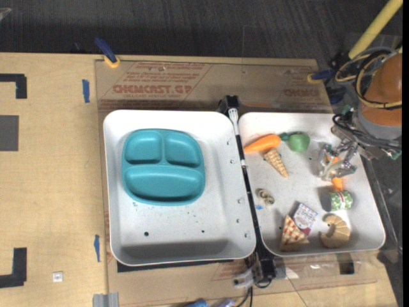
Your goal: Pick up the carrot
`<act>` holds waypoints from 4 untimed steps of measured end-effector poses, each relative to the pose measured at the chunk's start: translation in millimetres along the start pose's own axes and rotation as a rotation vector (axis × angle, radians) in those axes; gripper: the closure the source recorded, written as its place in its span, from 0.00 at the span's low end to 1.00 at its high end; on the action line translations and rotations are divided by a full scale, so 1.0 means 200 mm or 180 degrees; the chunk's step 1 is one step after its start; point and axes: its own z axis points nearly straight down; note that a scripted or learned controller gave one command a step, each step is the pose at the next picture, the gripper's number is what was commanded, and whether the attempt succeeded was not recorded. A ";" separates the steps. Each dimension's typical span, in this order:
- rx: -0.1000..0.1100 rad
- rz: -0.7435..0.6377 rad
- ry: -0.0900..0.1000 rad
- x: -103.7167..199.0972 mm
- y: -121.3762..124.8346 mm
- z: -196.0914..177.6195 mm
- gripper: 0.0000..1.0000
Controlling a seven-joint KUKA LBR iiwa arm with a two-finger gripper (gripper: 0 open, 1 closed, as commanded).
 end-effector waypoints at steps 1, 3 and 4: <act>-0.0004 0.0000 0.0002 0.00 0.00 0.00 0.00; 0.0016 0.0004 -0.0023 -0.02 -0.01 -0.06 0.00; -0.0037 0.0202 0.0011 -0.10 -0.09 0.08 0.00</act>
